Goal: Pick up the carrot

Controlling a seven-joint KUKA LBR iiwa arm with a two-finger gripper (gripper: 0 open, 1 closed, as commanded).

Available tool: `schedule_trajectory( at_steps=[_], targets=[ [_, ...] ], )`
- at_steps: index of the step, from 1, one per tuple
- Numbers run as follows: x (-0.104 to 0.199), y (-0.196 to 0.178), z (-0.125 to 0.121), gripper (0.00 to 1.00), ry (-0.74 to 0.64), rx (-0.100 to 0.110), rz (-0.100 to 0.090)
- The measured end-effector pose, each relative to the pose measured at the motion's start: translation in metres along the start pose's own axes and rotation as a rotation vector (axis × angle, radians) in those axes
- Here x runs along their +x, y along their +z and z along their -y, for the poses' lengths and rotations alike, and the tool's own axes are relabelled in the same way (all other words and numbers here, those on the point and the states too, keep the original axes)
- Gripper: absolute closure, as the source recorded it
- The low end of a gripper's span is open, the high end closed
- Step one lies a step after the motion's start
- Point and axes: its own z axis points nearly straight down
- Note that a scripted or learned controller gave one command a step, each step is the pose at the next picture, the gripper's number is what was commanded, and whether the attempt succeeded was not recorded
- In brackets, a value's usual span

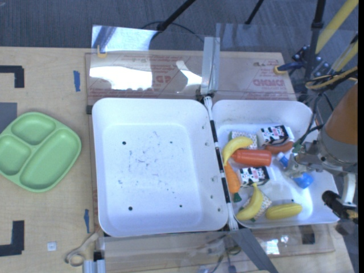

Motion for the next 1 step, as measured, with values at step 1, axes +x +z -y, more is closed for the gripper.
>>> schedule_trajectory(
  at_steps=[1],
  targets=[
    [0.0550,0.0424,0.0214,1.00,0.282,0.006,0.000]
  ],
)
